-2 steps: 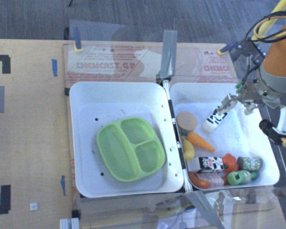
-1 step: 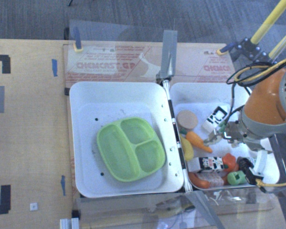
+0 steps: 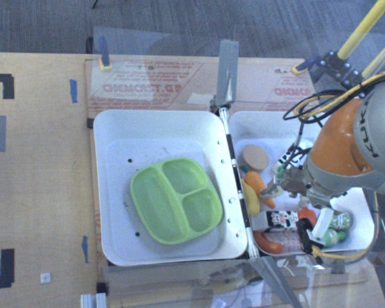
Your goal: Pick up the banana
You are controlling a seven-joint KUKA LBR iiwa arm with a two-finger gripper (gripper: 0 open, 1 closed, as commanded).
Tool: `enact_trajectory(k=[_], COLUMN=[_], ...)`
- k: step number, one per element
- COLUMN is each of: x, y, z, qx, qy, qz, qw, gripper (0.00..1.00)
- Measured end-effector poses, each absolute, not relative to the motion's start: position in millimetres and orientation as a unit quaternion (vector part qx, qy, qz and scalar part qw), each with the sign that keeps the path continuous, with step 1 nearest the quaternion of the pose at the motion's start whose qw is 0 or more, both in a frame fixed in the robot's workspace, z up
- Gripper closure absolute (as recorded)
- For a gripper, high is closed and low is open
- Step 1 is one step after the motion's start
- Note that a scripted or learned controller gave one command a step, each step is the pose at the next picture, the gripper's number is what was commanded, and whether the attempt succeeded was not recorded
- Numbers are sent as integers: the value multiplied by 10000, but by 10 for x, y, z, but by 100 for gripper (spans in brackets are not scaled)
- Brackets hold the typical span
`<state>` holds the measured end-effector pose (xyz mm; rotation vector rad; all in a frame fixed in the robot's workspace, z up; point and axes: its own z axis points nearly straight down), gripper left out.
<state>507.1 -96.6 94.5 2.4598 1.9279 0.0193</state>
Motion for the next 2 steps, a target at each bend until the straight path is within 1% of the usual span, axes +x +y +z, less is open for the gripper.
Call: enact_trajectory(k=[1,2], x=[4820,4958], y=[-976,-952], z=[875,870], qx=[8163,8814], qy=[5776,4723], qz=[26,16], qw=[33,32], gripper=[0,0])
